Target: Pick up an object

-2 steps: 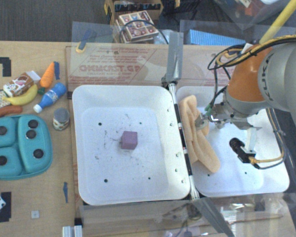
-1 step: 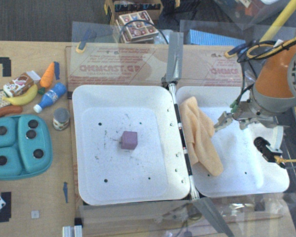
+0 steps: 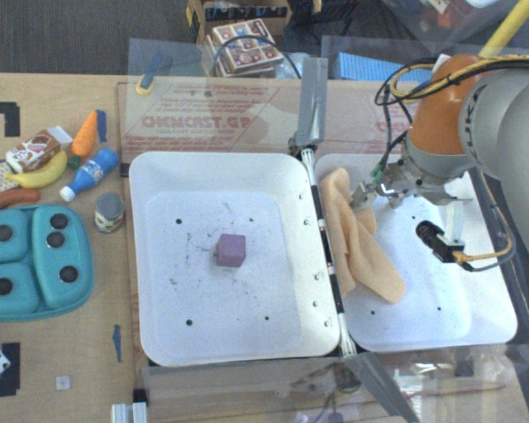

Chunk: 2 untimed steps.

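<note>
Two white bins side by side on the table [image 3: 62, 95]. Left bin [image 3: 159, 307]: small purple cube [image 3: 231, 250] near the middle, alone, flat on the floor. Right bin [image 3: 476, 315]: tan cloth [image 3: 361, 245] crumpled along the left wall, running from the top edge down toward the middle. Arm [image 3: 476, 113] (orange band visible) comes in from the right over the right bin's upper part. Hand [image 3: 381, 189] sits low by the cloth's upper right edge; touching or just beside, can't tell. Can't tell either how the hand is set, apart or together. Nothing seen clamped in it. Left of the bins: teal tray [image 3: 31, 258], banana [image 3: 37, 173], carrot [image 3: 86, 133], small bottle [image 3: 90, 173], can [image 3: 109, 211].
</note>
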Each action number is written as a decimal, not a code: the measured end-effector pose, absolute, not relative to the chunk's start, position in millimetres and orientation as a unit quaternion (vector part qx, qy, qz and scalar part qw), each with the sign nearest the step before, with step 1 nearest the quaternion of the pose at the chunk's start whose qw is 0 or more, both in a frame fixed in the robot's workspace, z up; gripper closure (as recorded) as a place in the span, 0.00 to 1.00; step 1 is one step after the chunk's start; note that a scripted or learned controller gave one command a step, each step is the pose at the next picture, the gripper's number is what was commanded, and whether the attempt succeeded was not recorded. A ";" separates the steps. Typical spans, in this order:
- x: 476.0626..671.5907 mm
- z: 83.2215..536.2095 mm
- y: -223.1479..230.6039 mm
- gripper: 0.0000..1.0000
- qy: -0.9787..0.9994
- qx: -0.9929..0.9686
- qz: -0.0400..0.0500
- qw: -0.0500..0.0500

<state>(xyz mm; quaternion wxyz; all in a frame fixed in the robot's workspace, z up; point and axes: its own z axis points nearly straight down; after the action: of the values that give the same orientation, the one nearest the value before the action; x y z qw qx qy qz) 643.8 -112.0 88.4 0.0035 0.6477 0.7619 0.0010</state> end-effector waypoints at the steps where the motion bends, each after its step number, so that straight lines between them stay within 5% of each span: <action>1: 572.3 88.4 -132.2 0.00 0.793 0.609 0.002 0.003; 2: 574.2 97.8 -134.3 1.00 0.792 0.611 0.003 0.004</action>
<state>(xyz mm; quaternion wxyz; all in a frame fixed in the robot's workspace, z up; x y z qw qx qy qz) 574.2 -134.3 97.8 0.0039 0.6108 0.7918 0.0033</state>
